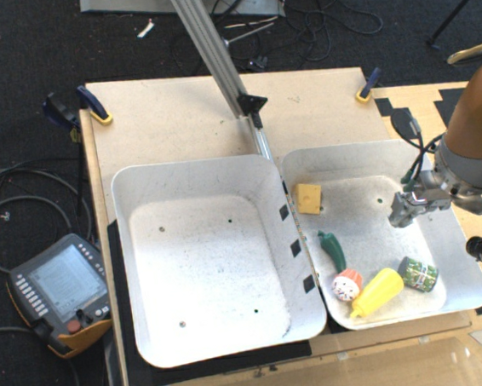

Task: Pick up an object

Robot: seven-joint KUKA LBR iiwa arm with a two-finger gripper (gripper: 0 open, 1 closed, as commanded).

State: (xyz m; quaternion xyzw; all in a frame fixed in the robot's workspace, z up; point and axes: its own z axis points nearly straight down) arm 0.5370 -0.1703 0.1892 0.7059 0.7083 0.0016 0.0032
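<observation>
White right bin (457, 294) holds five objects, claw (402, 212) hovering above them, its grip state unclear.

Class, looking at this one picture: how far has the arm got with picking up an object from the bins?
Done: the tool is over the right bin, near its right side. In hand: nothing seen between its fingers. Left: the whole pick. The tan block, green piece, white ball, yellow piece and green can all lie on the bin floor, apart from the tool.
</observation>
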